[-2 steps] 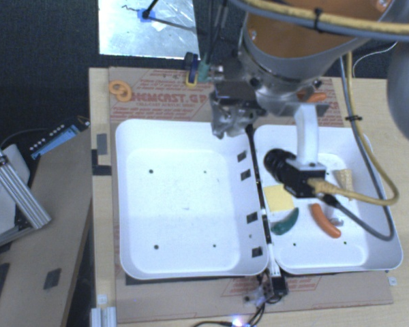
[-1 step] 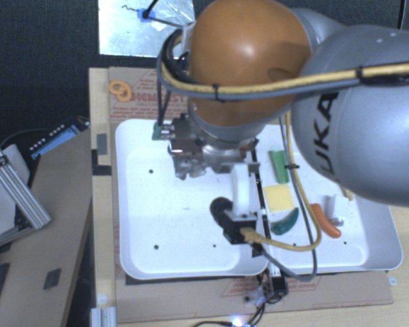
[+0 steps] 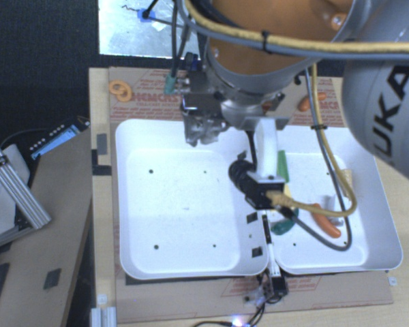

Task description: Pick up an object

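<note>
**A:** Status on the pick?

**B:** Not done, by my read. My gripper (image 3: 203, 129) hangs over the far edge of the left bin (image 3: 133, 182), toward the side where the two bins meet. I see nothing carried under it.

**A:** Spread or closed?

**B:** Can't tell. The view looks down past my wrist and the tip is a grey blur. Spread or pressed together, I can't say.

**A:** Where are the candidates?

**B:** All in the right bin (image 3: 371, 210), apart from the gripper.
- Green stick (image 3: 282, 163): lies near-to-far by that bin's left side.
- Orange piece (image 3: 327, 225): toward the near side.
- Teal piece (image 3: 284, 227): left of the orange one, close to where the bins meet.
- Pale yellow piece (image 3: 345, 178): further right.

**A:** How do they look?

**B:** Small, all lying flat on the floor. The green one is slim and straight. The orange one is long and rounded, a bit carrot-like. The teal one is partly covered, shape unclear. The yellow one is too small to read.

**A:** What's left?

**B:** Everything, I'd say: cross to the right bin, come down over one item, close on it, lift. The green stick looks like the cleanest target.
</note>
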You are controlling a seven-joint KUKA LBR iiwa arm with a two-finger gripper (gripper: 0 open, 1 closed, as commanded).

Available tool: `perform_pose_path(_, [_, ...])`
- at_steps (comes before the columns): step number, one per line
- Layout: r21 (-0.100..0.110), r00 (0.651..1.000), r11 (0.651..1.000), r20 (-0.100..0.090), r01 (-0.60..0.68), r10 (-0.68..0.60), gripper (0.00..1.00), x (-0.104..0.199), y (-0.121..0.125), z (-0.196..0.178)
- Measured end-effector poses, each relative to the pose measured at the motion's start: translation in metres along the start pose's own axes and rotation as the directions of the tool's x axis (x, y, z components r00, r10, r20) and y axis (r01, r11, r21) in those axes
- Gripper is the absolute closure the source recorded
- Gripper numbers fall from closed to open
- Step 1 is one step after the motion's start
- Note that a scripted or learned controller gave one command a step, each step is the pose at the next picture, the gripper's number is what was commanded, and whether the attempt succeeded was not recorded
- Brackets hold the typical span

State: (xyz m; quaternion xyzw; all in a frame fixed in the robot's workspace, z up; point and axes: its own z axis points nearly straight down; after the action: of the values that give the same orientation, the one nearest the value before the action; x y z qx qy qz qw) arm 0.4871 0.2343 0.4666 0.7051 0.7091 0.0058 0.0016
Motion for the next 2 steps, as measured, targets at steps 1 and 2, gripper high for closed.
perform_pose_path(1, [0.007, 1.000, 1.000, 0.004, 0.000, 0.000, 1.00, 0.000, 0.000, -0.017])
perform_pose_path(2, [0.007, 1.000, 1.000, 0.003, 0.000, 0.000, 1.00, 0.000, 0.000, -0.045])
